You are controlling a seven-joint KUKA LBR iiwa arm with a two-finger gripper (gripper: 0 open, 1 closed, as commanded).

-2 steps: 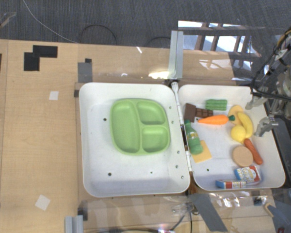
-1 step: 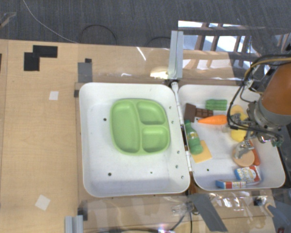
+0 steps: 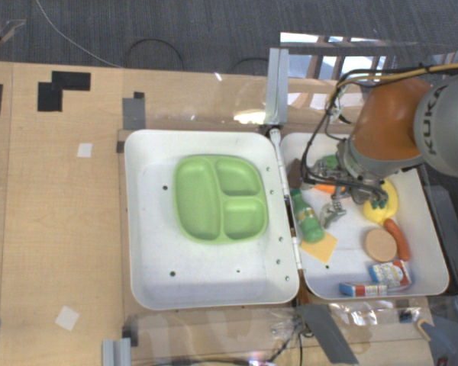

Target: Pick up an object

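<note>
The bench (image 3: 53,227) spreads pale and wooden under me, and on it sit my two white bins: the left bin (image 3: 153,280) carries a green divided plate (image 3: 217,198) with three compartments, lying flat near its middle. I reach in from the right over the right bin (image 3: 435,277), my grey arm (image 3: 446,128) and orange band (image 3: 389,120) above its far half. My gripper (image 3: 334,212) hangs low just right of a green bottle (image 3: 305,219), nothing between my fingers; whether they are spread or closed I cannot tell. That bottle lies on its side along the bin's left wall, long axis running near to far. Beside it lies a yellow cheese slice (image 3: 320,246), then a yellow toy (image 3: 382,208), a round tan disc (image 3: 381,244), a red sausage (image 3: 398,237) and a small carton (image 3: 375,280) lying flat at the near edge.
</note>
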